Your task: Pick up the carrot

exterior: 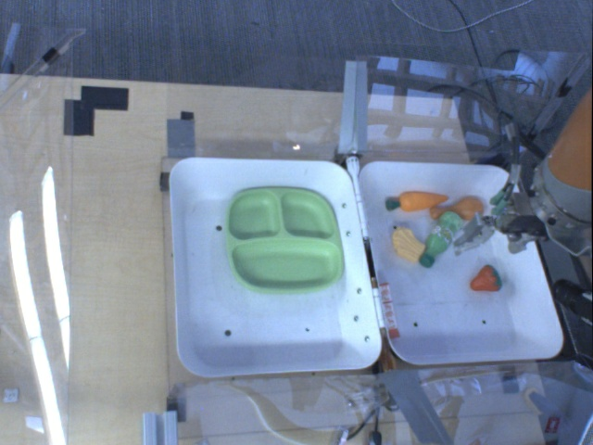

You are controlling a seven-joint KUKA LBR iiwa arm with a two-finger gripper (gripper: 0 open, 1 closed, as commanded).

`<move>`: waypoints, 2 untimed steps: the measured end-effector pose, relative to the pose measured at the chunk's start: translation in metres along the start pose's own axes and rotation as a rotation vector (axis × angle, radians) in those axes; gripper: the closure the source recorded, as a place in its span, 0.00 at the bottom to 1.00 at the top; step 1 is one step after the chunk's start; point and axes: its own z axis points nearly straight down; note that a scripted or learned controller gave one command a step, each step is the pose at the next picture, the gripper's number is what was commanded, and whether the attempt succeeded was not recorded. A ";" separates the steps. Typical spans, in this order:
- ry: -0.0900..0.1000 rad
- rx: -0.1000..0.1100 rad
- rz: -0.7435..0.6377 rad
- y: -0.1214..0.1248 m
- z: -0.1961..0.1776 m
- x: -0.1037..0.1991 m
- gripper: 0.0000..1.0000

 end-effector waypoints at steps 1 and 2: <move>0.001 0.002 0.140 0.050 0.138 0.025 0.00; 0.001 -0.004 0.348 0.101 0.166 0.037 0.00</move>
